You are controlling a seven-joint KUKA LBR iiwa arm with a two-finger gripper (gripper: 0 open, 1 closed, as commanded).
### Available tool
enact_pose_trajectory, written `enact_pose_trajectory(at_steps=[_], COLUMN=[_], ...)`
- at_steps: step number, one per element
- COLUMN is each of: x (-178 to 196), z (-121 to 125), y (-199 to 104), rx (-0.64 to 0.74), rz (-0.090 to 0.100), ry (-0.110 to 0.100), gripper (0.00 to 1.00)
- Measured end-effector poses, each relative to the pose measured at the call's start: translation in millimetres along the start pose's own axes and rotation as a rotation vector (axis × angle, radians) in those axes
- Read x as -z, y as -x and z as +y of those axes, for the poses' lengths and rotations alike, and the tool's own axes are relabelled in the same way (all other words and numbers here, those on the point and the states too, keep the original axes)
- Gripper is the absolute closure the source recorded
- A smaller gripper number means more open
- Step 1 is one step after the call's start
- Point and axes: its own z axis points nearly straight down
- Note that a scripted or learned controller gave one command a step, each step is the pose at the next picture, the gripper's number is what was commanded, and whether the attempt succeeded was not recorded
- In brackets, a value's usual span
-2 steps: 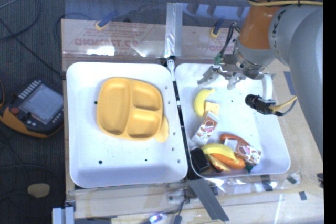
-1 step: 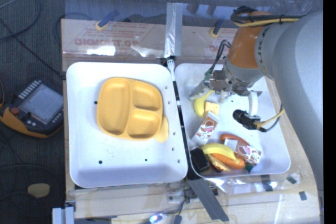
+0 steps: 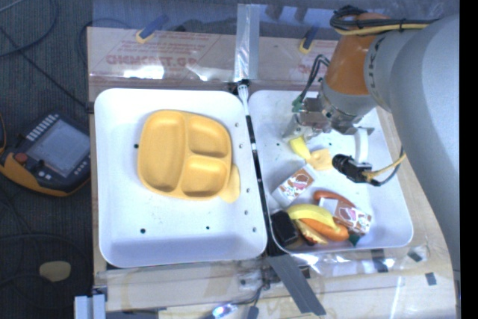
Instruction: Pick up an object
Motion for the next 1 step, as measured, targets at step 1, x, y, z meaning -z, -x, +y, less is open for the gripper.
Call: enact_pose_trajectory(at_steps=[1], x=[90.7], z=[34.1], y=[-42.0], rx=[-0.012], rz=[-0.003], ry=[0.001], gripper=[1.0])
